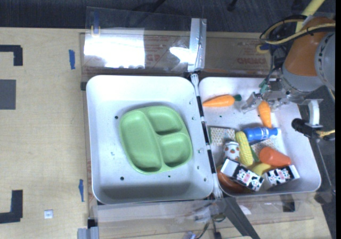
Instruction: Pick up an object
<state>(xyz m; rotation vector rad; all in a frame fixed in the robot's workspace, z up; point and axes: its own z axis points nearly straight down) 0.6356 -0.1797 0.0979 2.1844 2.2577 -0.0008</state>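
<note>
The right bin holds a jumble: an orange carrot lying flat near its upper left corner, a second carrot tilted just beside the pincer, a blue bottle, a yellow corn cob, and cow-patterned blocks (black and white) along the lower edge.

The bench top at the frame's left looks like pale matt wood with a faint grain. Both bins, the left bin and the right bin, read as smooth white plastic with a soft sheen. The green divided tray is matt, smooth plastic. A clear glossy sheet at upper centre throws bright glare
</note>
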